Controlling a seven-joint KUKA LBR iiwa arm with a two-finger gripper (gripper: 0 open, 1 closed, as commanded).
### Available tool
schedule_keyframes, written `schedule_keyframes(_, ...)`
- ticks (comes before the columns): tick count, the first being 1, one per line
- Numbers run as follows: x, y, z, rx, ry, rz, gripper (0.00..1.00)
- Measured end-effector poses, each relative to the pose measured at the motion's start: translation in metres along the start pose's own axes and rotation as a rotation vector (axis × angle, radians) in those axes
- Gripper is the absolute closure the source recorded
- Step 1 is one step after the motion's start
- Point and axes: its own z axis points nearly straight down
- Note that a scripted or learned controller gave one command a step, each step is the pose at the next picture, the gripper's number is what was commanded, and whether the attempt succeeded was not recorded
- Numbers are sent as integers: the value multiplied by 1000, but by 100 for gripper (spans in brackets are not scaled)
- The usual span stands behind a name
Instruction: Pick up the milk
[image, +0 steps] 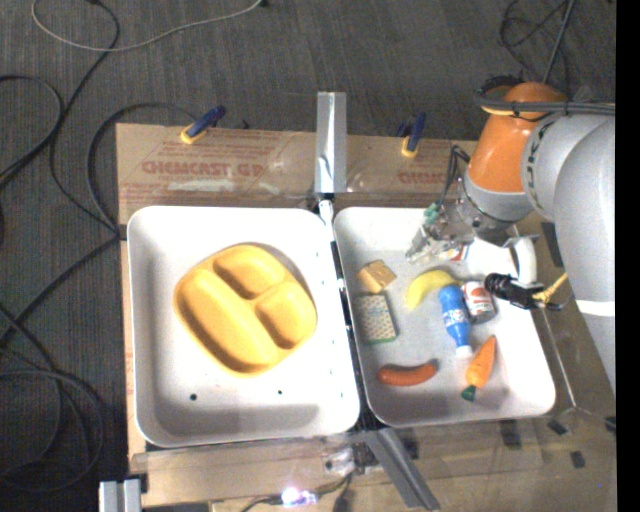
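The gripper (436, 243) hangs over the upper part of the right bin (530, 400); whether it is open or closed cannot be told, and nothing is visibly held. Just below it lies a banana (428, 285). The milk (454, 318), a small bottle with a blue label, lies on its side to the banana's right, touching a small red-and-white can (479, 299); label text is too small to read. Nearby: a tan block (377, 276), a speckled sponge-like block (377, 318), a sausage (407, 374), a carrot (480, 364). The left bin (160, 400) holds a yellow divided plate (247, 307). The cardboard (210, 170) behind reads "CHEMCAST GP".
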Motion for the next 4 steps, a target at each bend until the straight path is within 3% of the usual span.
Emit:
schedule_keyframes(1,86,17,-125,-5,1,19,100)
schedule_keyframes(2,140,-45,-123,-3,2,-298,100)
schedule_keyframes(3,101,-23,-82,-3,0,-530,100)
schedule_keyframes(4,208,-77,-69,-3,2,-708,100)
